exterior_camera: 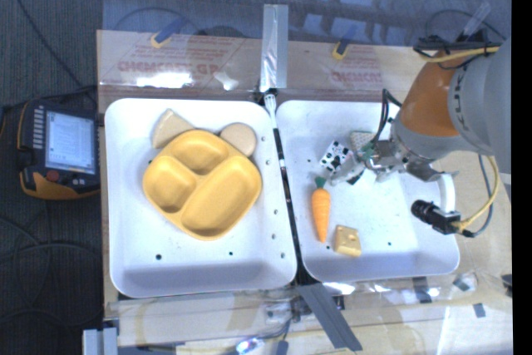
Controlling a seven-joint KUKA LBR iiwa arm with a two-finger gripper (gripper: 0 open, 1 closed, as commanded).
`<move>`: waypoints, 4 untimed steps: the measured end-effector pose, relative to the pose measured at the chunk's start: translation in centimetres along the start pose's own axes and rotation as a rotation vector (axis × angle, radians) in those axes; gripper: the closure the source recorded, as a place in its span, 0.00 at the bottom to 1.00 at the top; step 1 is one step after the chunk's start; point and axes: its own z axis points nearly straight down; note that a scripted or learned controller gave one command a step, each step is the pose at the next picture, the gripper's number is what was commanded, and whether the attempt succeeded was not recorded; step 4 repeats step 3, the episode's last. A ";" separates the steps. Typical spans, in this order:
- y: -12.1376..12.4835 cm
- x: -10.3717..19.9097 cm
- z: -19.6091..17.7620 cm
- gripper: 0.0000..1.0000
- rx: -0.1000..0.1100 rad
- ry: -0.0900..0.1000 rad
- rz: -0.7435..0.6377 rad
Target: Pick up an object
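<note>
In the right bin lie an orange carrot with a green top, a yellow cheese wedge near the front, and a small black-and-white spotted toy. My gripper is low in this bin, just right of the spotted toy and above and to the right of the carrot's top. The grey arm with its orange band reaches in from the right. Nothing shows as lifted off the bin floor.
The left bin holds a large yellow divided plate, with two tan pieces poking out behind it. A black cable and connector hang by the right bin's right side. A handheld pendant lies left of the bench.
</note>
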 end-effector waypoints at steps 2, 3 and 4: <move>5.0 1.2 -0.8 1.00 0.000 -0.004 -0.027; 5.4 3.7 -9.8 1.00 0.014 -0.002 0.140; 5.4 3.7 -9.8 1.00 0.014 -0.002 0.140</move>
